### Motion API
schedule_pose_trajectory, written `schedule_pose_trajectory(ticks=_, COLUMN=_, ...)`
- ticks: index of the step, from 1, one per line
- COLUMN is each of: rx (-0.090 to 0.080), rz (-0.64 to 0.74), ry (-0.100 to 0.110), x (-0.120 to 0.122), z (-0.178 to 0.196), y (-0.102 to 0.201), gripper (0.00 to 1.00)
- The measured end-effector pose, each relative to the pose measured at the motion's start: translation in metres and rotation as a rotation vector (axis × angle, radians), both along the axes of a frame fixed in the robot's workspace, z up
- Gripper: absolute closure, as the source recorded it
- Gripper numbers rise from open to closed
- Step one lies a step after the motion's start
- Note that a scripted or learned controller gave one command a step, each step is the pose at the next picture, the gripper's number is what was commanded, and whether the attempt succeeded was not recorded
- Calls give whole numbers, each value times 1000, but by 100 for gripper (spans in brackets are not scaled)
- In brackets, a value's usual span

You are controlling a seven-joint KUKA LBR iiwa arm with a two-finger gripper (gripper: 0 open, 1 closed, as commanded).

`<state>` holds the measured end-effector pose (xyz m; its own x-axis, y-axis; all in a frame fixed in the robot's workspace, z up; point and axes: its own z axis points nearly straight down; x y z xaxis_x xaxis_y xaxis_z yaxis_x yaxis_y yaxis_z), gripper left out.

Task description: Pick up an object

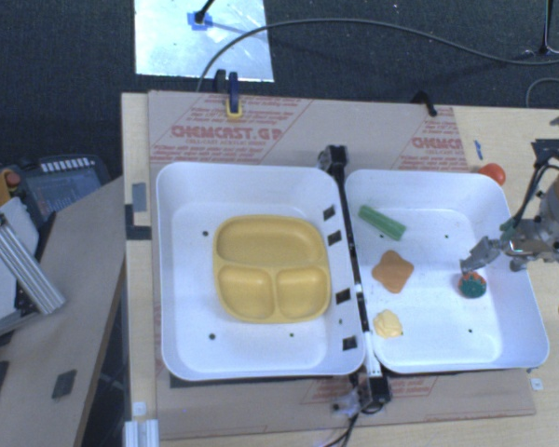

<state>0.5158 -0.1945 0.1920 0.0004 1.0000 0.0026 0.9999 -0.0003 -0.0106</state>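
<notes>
We are reading red "CHEMCAST GP" print on the brown paper-faced sheet [303,124] lying under the two bins, near its far left corner; the same red lettering is repeating toward its far right corner, partly cut off.

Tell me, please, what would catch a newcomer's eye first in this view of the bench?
Probably the yellow divided tray, lying alone in the left white bin. Next, the right bin with its scatter of small things: a green block near the top, an orange piece and a pale yellow piece below it, and the gripper just above a small green and orange object.
</notes>
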Motion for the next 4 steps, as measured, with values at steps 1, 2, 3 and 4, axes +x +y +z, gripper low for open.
schedule_pose_trajectory(ticks=1, rx=-3, rz=4, ry=-11, x=3, z=6, y=0, gripper=0)
schedule_pose_trajectory(ticks=2, rx=-2, rz=2, ry=-8, x=3, z=-36, y=3, gripper=0)
schedule_pose_trajectory(ticks=3, rx=-1, rz=1, ry=-7, x=2, z=-98, y=2, gripper=0)
schedule_pose_trajectory(ticks=4, rx=-3, rz=2, ry=-11, x=2, z=-108, y=2, gripper=0)
